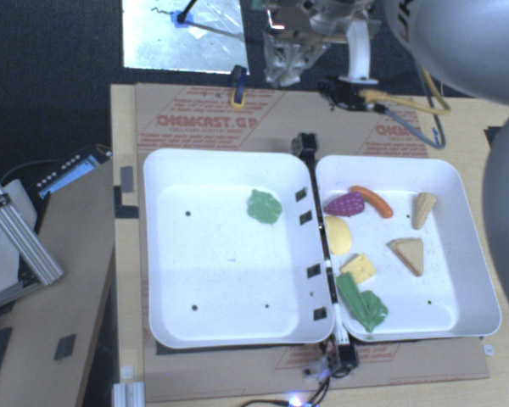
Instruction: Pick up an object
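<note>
Up above the far edge of the bench, the gripper (287, 64) hangs well clear of both bins, and I cannot tell its state from this blurred angle. Nothing is lifted yet, so the whole pick remains to be done. A green leafy piece (264, 206) lies alone in the left bin (178, 185). Crowding the right bin (458, 193) (mostly against the divider) are purple grapes (344, 203), an orange sausage (372, 200), a yellow lump (338, 236), a green vegetable (361, 305) and a bread wedge (407, 254); those packed neighbours could hamper a clean grasp.
</note>
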Robot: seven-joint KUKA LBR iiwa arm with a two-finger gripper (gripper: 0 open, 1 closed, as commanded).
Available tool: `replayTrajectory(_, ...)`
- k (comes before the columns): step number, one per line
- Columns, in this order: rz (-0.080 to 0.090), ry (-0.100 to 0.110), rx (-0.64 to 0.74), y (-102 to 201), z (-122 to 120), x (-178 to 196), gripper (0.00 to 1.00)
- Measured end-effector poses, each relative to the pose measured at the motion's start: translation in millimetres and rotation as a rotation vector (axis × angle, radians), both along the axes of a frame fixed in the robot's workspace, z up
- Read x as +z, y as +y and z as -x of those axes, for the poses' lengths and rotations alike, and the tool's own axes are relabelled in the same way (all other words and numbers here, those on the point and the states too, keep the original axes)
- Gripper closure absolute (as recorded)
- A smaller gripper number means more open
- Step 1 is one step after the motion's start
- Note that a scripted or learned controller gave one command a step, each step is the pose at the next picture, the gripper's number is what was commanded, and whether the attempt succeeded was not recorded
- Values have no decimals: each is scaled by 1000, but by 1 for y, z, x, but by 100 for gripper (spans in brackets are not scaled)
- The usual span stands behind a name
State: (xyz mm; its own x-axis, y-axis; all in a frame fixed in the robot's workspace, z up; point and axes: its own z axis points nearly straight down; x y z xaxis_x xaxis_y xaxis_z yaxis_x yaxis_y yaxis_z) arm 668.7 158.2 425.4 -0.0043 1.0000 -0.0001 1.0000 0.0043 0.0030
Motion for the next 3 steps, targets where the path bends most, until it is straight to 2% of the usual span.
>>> replayTrajectory(3, 0, 0, 0, 35, 0, 12, 100)
